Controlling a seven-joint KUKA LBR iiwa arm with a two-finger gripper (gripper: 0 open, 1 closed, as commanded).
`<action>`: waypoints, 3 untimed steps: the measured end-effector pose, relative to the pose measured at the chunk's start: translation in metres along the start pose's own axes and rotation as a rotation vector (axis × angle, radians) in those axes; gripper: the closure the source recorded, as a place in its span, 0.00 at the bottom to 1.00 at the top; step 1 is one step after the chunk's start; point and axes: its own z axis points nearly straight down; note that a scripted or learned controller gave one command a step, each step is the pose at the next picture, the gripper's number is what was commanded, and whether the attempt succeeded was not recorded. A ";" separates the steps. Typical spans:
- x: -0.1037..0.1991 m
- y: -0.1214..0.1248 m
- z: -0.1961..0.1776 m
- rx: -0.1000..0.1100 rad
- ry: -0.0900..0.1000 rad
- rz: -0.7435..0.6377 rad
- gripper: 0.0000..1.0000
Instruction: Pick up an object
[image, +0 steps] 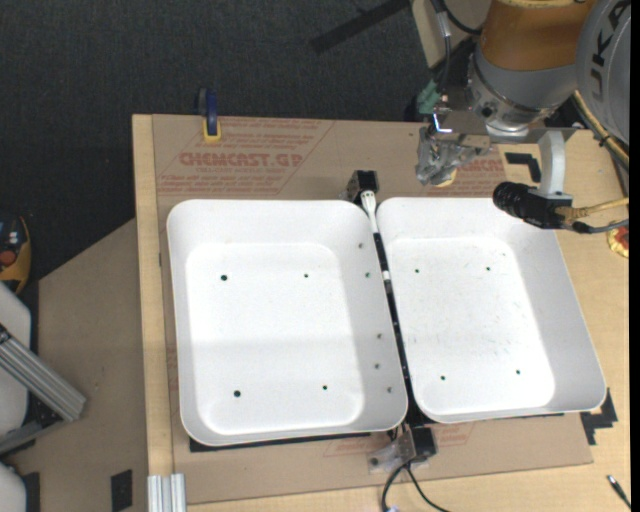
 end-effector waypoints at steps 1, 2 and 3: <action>0.020 0.021 0.083 0.014 0.000 0.000 1.00; 0.061 0.026 -0.025 -0.007 0.001 -0.003 1.00; 0.105 0.040 0.079 0.016 0.000 -0.003 1.00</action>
